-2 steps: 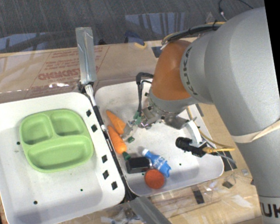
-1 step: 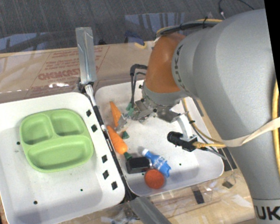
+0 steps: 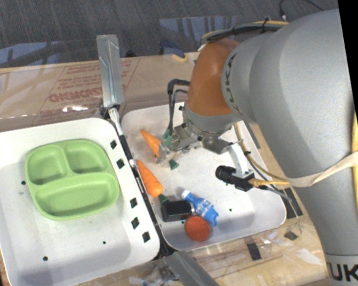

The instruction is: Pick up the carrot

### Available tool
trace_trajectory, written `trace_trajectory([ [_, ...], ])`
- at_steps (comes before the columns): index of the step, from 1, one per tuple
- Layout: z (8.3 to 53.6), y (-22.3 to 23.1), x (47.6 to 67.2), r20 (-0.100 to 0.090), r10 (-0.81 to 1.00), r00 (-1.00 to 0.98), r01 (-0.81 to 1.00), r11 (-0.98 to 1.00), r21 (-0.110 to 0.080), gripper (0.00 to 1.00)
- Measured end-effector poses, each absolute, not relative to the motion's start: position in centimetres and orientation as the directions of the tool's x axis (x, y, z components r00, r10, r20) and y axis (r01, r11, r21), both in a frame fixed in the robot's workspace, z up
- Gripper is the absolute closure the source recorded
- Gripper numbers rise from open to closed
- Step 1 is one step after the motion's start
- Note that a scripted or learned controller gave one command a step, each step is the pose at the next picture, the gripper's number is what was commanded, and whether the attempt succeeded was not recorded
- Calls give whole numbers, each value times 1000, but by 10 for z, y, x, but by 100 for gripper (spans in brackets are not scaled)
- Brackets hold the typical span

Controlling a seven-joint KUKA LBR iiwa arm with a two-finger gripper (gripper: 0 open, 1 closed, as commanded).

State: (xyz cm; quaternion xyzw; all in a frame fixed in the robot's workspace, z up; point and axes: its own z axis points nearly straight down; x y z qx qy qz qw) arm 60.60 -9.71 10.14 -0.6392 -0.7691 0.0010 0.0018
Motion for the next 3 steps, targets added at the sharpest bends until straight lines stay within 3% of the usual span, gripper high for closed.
trace_trajectory([
  [1,193,-33,634,-1,1000,5,1000,-5,-3,100],
  [2,202,-16,653,-7,989,145,989,-146,-18,100],
  [3,204,1,653,-15,994,104,994,-105,-17,100],
])
